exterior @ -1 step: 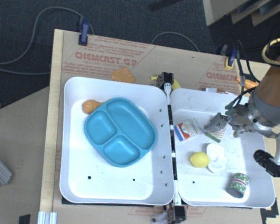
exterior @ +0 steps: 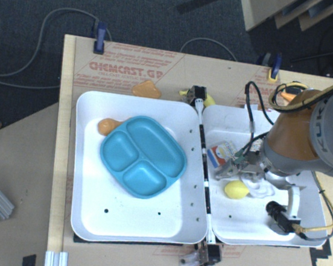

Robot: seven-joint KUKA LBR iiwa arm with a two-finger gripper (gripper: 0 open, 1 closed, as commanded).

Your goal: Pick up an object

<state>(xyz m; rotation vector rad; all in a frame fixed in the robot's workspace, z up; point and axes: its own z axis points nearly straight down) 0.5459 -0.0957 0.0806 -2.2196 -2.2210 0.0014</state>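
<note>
Low in the right bin, the gripper hovers just above a yellow lemon-like object — whether it is spread or closed I cannot tell. Approach step, likely; next comes a centred descent and squeeze.

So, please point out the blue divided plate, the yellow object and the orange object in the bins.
blue divided plate (exterior: 143, 155): camera view, on its middle ridge.
yellow object (exterior: 236, 190): camera view, on its rounded top, right bin.
orange object (exterior: 106, 126): camera view, on the part showing beside the plate, left bin.
</note>
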